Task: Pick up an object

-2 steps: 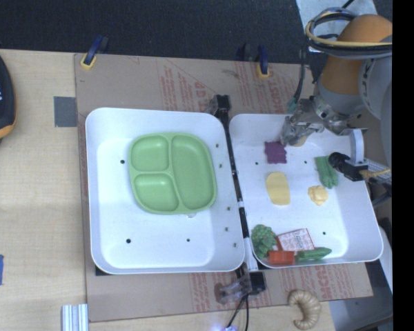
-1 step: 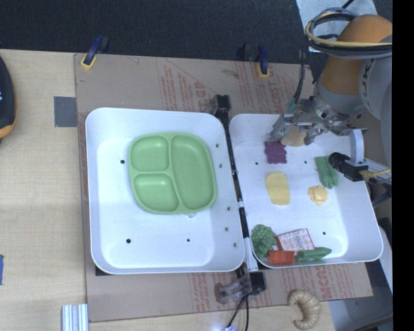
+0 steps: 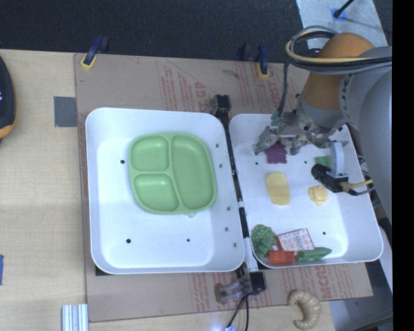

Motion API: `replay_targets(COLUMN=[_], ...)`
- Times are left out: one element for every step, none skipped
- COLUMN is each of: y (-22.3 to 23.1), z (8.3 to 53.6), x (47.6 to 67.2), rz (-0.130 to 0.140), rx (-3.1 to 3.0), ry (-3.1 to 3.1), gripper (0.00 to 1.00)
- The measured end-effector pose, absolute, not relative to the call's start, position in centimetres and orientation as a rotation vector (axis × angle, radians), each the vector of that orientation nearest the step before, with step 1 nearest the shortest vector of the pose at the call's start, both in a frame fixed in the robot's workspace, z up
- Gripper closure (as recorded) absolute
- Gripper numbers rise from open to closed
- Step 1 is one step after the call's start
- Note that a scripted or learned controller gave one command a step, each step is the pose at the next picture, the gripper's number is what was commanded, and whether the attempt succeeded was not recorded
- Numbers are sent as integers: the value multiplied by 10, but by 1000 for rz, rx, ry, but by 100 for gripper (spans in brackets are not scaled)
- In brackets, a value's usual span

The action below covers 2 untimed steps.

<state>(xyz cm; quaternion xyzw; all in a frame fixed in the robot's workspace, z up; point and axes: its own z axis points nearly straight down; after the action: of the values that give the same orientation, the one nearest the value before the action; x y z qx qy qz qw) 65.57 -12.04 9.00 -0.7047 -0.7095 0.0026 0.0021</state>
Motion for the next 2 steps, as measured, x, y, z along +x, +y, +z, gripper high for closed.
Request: replay_targets(y=[-122,-122], z=[103,103], x=[656,656], rz=[7,8], rx=[-2211,-2210], ry=[-2229,-2229], gripper=[100,0])
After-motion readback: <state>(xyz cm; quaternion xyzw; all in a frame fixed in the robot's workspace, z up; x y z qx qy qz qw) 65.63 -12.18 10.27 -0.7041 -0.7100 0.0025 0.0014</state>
